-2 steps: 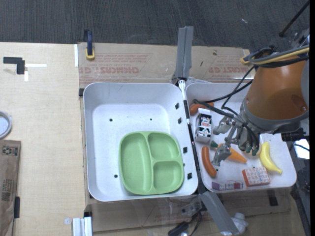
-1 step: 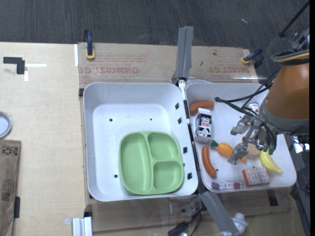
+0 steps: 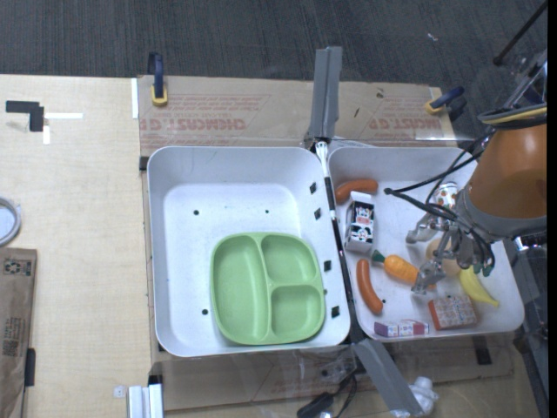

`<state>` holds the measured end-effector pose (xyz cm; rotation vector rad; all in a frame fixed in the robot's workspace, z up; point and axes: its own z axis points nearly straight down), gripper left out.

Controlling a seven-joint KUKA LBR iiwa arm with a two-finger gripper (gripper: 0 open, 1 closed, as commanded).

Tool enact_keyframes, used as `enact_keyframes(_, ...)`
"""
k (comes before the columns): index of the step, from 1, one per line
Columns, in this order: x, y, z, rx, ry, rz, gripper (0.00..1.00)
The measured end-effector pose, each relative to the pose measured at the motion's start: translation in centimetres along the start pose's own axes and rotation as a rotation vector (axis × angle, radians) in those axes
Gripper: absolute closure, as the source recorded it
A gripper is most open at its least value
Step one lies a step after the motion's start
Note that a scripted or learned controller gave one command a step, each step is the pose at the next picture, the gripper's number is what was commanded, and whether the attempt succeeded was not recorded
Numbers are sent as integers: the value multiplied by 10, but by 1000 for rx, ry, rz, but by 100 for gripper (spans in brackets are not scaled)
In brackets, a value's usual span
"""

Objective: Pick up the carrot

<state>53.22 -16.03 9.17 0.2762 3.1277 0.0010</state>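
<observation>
The carrot [image 3: 400, 269], orange with a green stub at its left end, lies on the floor of the right bin [image 3: 409, 160], near the middle. My gripper [image 3: 424, 255] hangs low just to its right, at the end of the grey arm with the orange band [image 3: 513, 177]. Its fingers stand open, one fingertip [image 3: 419, 232] above the carrot's right end and the other touching or nearly touching that end from the lower right. Nothing is held between them.
In the right bin are two sausages [image 3: 369, 286] [image 3: 357, 187], a small milk carton [image 3: 360, 224], a banana [image 3: 479, 287] and two small boxes [image 3: 452, 312] [image 3: 401, 328]. The left bin [image 3: 174, 233] holds a green divided plate [image 3: 268, 287].
</observation>
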Motion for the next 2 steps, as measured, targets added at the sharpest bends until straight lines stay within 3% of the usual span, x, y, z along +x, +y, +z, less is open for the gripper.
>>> enact_keyframes(1, -1, 0, -9, -2, -3, 4, 100)
enact_keyframes(2, -23, 41, -89, 0, -3, -42, 100)
